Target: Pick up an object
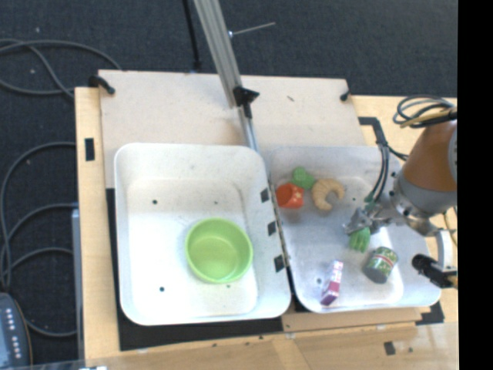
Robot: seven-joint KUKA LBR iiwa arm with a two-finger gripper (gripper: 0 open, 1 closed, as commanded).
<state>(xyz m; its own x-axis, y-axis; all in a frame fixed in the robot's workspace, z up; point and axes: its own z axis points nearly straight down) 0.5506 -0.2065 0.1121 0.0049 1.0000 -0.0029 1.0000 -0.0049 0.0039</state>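
The right bin (308, 299) holds a red-orange tomato-like toy (290, 196) with a small green piece (303, 179) behind it, a tan croissant-shaped toy (329, 193), a green object (359, 240), a grey-green can (380, 264) and a pink-and-white carton (332, 283). My gripper (360, 226) hangs low over the right side of this bin, its tips just above and touching the top of the green object. The can lies just right of and below the gripper.
The left bin (139, 206) holds a lime green bowl (219, 250). A slanted metal pole (219, 45) rises from the bench behind the bins. The orange-banded arm (431, 160) reaches in from the right. Cables lie on the dark floor at left.
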